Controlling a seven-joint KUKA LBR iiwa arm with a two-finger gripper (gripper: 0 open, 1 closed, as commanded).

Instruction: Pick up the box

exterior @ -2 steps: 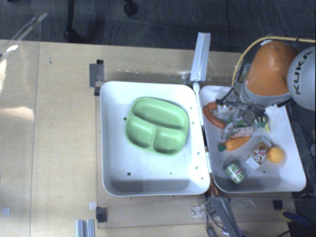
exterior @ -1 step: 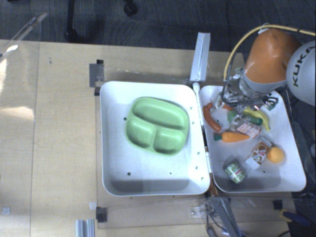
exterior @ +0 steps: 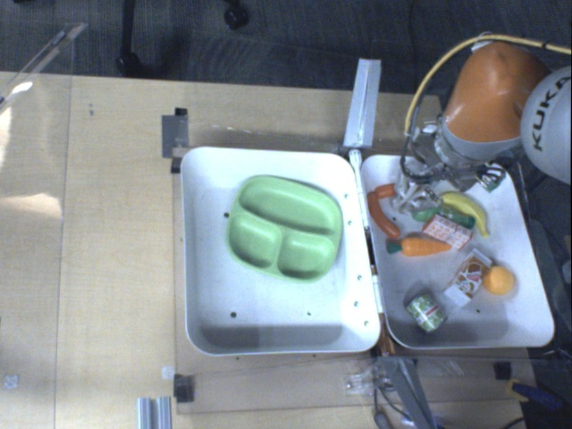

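Note:
A small flat box [exterior: 447,231] with a red and white print lies in the right bin [exterior: 534,324], between a banana [exterior: 466,209] and a carrot [exterior: 425,247]. A second small carton [exterior: 469,276], white with brown print, lies nearer the front beside an orange [exterior: 499,281]. My gripper [exterior: 414,193] hangs low over the back left part of the right bin, just left of the printed box and above the carrot. Nothing can be seen held in it.
A red sausage [exterior: 383,213] lies along the right bin's left wall, and a green can [exterior: 425,312] sits near its front. The left bin [exterior: 206,329] holds a green divided plate [exterior: 284,227]. A metal post [exterior: 363,105] stands behind the bins' joint.

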